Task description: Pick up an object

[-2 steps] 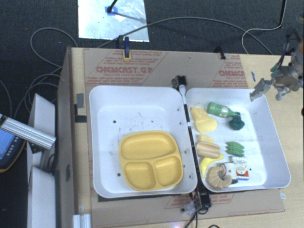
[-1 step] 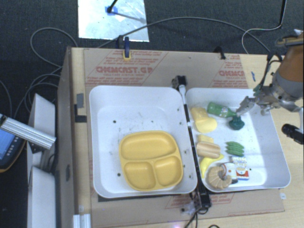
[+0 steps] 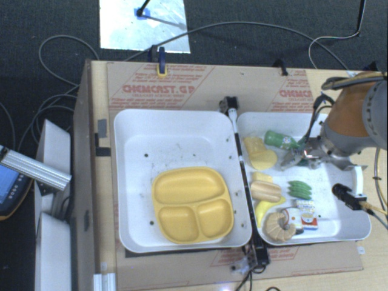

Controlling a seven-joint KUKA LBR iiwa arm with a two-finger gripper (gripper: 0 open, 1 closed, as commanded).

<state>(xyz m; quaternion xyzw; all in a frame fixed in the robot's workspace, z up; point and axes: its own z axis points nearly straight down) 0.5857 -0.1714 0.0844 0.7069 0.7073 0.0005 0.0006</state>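
My gripper [image 3: 296, 156] hangs low over the upper middle of the right bin [image 3: 351, 223], with the grey and orange arm reaching in from the right. Just to its upper left lies a green bottle [image 3: 278, 139], and a pale yellow piece [image 3: 260, 154] sits to its left. Below the gripper lie a green pea pod [image 3: 299, 188] and a tan bun [image 3: 265, 191]. A yellow banana [image 3: 261, 210], a round ringed pastry [image 3: 280, 225] and a small red and white box [image 3: 307, 217] rest along the bin's near side. I see nothing held in the gripper.
The left bin [image 3: 139, 138] holds a yellow divided plate [image 3: 193, 204] in its near half. A ridge [image 3: 238, 156] separates the two bins. Cables run across the dark floor behind the bench.
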